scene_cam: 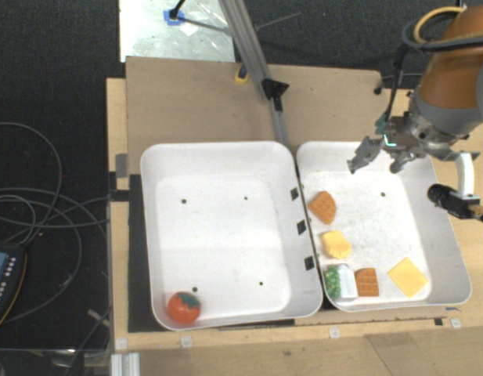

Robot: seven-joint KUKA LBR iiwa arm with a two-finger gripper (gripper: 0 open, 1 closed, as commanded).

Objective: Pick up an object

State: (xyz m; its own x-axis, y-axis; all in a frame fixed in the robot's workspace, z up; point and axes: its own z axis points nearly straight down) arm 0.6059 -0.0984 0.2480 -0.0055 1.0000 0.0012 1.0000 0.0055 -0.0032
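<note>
- Camera view: a red tomato (pixel 183 307) sits in the near corner of the left bin (pixel 218 157).
- Next, the right bin (pixel 445 241) holds an orange waffle (pixel 322 207), a yellow lump (pixel 337 245), a green and white piece (pixel 338 281), a small brown waffle (pixel 366 281) and a yellow cheese slice (pixel 408 276).
- Up at the far end of that bin hangs the gripper (pixel 380 157), fingers apart, holding nothing.

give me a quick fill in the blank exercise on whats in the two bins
1. The tomato lies in the ____ bin.
2. The waffle lies in the ____ bin.
3. The cheese slice is coloured ____.
4. The gripper hangs over the ____ bin.

Missing words: left; right; yellow; right
</note>
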